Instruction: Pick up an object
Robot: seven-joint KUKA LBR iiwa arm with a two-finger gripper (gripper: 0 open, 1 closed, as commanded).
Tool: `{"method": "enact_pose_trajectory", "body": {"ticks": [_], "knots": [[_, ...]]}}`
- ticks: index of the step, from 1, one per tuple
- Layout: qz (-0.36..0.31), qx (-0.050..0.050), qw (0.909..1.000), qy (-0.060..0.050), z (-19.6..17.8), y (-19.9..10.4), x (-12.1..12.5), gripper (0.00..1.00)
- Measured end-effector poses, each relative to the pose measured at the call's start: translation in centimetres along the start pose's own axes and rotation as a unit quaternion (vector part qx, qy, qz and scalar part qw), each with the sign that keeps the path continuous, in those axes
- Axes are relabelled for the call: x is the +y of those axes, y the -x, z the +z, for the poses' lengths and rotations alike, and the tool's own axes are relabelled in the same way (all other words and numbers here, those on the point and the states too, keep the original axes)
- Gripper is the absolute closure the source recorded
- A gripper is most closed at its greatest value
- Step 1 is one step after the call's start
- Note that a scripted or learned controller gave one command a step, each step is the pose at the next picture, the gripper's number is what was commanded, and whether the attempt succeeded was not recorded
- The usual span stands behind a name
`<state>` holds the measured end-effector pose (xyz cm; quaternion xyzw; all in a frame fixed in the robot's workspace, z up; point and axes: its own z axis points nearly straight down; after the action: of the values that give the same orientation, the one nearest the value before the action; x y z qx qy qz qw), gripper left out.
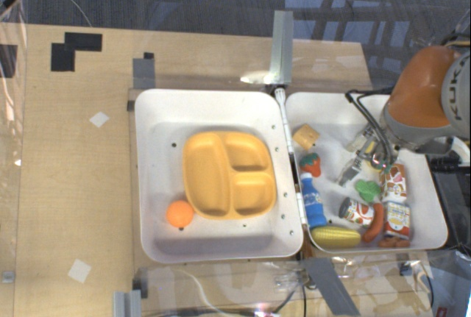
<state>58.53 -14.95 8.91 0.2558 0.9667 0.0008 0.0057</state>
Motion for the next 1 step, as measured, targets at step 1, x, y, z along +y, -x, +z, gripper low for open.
{"method": "enact_pose_trajectory", "body": {"ticks": [1], "knots": [[0.084,-0.001,0.9964,-0.002,-0.75,-6.92,1.18,0.0]]}}
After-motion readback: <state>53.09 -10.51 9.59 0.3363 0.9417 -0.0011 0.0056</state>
